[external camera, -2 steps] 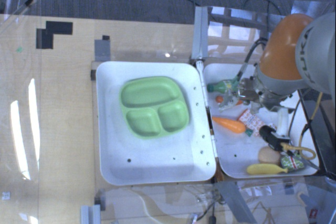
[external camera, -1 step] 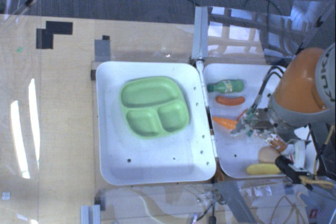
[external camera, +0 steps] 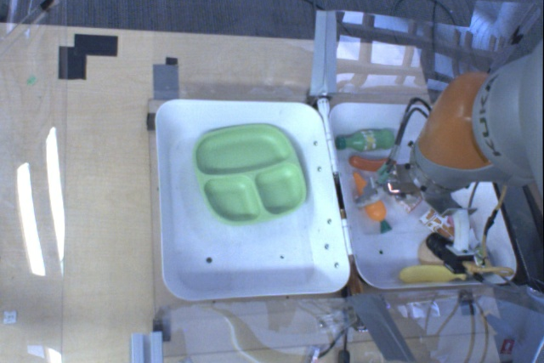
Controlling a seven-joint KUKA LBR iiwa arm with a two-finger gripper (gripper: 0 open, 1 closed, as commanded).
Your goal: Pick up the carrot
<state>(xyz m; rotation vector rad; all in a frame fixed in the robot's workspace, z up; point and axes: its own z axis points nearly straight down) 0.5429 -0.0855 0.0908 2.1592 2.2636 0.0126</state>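
So the carrot (external camera: 377, 213) sits in the right bin (external camera: 493, 208), orange body with its green tip pointing down-right, so the long axis runs on a slant. My tool (external camera: 393, 180) hovers just above and right of it; can't tell its state. Green bottle (external camera: 367, 138) label is unreadable from here.

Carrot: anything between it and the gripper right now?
Nothing visible stands between them. The gripper is low in the right bin, with the carrot just below it in the camera view. The green bottle and an orange-red piece lie farther up, off that line.
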